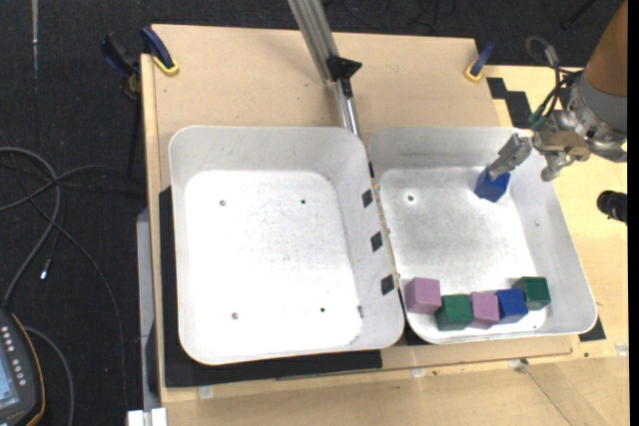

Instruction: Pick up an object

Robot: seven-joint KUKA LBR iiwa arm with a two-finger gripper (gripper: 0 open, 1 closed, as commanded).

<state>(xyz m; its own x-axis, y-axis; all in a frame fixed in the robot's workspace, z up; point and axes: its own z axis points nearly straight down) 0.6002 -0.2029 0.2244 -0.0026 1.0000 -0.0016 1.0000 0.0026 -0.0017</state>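
Note:
My gripper (524, 173) hangs over the far right part of the right bin (439, 165), its two fingers spread open. A blue block (492, 185) sits at the tip of the left finger (509, 158), not between the two fingers. I cannot tell whether the finger touches it. Along the bin's front edge lies a row of blocks: a purple block (423, 293), a green block (455, 311), a second purple block (485, 306), a blue block (511, 302) and a green block (535, 290).
The left bin (190, 214) lies beside the right one, their rims meeting at the middle. A grey pole (305, 5) slants down from the top to the bins' far edge. Clamps sit at the bench's far corners.

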